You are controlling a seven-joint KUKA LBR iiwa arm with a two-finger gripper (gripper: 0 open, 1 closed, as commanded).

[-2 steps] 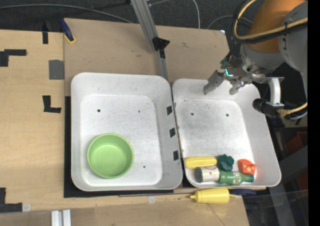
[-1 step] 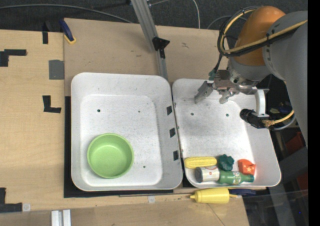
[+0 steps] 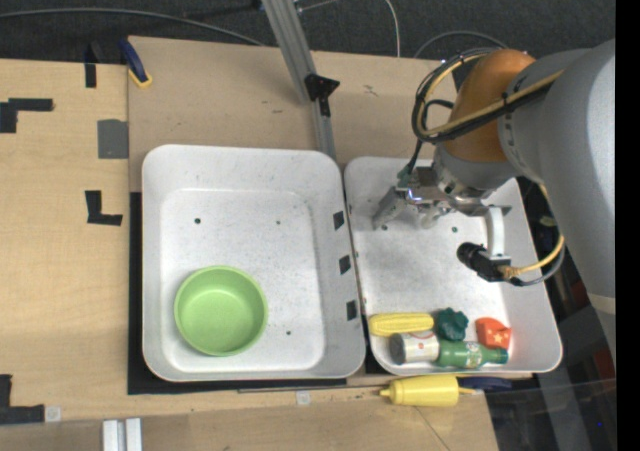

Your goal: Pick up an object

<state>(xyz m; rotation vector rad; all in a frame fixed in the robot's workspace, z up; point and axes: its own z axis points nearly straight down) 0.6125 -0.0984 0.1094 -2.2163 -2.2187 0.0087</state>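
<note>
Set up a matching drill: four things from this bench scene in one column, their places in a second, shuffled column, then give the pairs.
Things
1. round light-green plastic bowl
2. yellow plastic squeeze bottle
3. yellow corn-shaped toy
4. robot's hand

Places
A. on the bench, just outside the right bin's near rim
B. over the far part of the right bin
C. near left corner of the left bin
D. inside the right bin, near end, beside the other small items

Pairs: 1-C, 2-A, 3-D, 4-B
</note>
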